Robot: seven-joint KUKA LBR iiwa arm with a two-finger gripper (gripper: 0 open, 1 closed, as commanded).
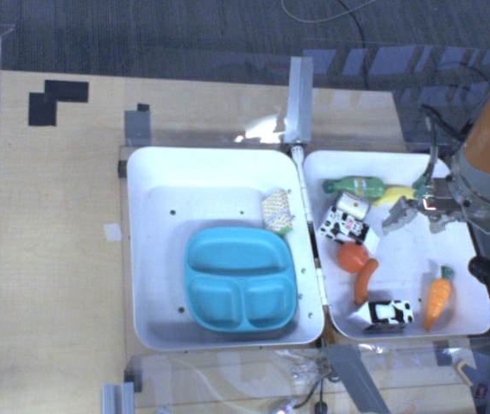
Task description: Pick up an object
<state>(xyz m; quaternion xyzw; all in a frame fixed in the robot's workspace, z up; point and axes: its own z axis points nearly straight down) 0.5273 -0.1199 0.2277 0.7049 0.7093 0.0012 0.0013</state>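
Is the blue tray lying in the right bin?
No, the blue tray lies in the left bin, while the right bin holds small toys.

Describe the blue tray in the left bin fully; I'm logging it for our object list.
The blue tray is a light blue divided plate that looks like plastic, with rounded corners: one long compartment along the far side, two smaller ones along the near side. It lies flat, right side up, slightly rotated, on the floor of the left bin, toward its near right. Its compartments hold nothing. A small patterned item sits at its far right corner.
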